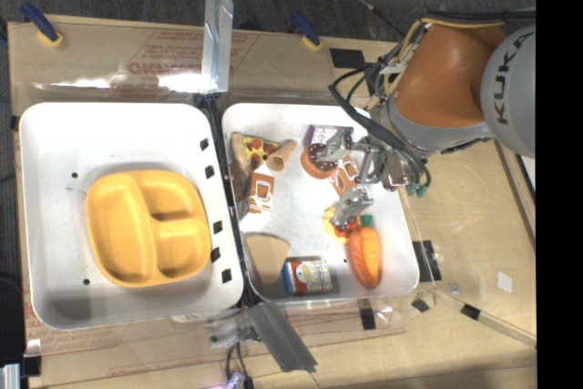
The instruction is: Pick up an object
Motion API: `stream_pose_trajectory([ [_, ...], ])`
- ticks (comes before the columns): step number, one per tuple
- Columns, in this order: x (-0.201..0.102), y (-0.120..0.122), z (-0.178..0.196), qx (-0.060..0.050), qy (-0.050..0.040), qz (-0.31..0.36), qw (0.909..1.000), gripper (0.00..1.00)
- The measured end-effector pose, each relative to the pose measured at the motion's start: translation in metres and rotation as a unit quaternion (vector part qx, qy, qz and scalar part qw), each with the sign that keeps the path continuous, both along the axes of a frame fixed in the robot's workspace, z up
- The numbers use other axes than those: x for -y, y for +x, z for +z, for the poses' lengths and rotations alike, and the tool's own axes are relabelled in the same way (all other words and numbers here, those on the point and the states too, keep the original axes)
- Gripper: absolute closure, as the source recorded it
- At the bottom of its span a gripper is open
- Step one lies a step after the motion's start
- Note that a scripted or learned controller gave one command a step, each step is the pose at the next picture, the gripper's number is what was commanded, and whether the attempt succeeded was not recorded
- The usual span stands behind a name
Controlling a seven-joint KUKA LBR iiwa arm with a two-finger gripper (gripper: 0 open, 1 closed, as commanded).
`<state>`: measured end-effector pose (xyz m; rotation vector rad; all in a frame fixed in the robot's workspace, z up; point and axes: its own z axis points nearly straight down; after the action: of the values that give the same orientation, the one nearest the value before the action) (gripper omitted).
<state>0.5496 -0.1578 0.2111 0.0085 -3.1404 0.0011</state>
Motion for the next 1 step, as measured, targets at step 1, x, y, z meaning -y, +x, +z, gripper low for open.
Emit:
stream_pose_trajectory([
  [1,0.0472,0.0237,-0.1172,0.004,-0.0009,0.057,0.9983,0.0],
])
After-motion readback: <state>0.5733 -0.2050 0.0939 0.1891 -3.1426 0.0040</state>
